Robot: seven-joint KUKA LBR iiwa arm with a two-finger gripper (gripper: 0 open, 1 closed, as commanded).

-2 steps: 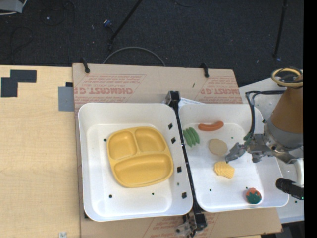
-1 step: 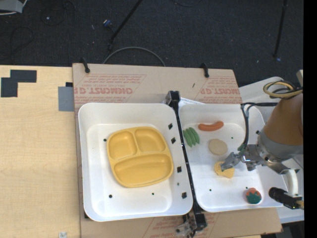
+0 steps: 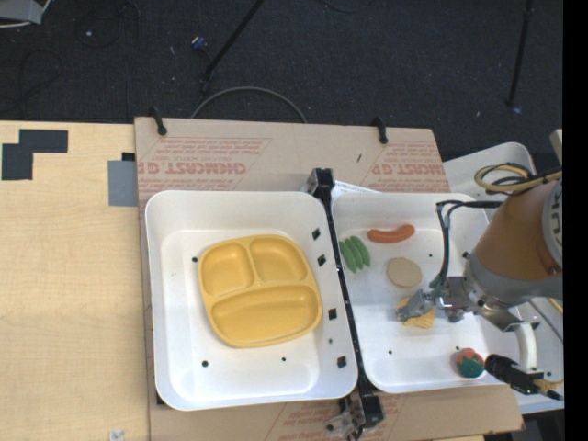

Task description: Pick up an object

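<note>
Grey arm — broad orange band, black cable looping above

Two white bins rest on brown cardboard printed with red lettering; the left bin holds a yellow divided plate. The right bin contains green beans, an orange-red sausage, a tan disc, a yellow piece and a red-and-teal object. The table is pale wood.

robotics lab: bench with white bins, floor cables.
</note>
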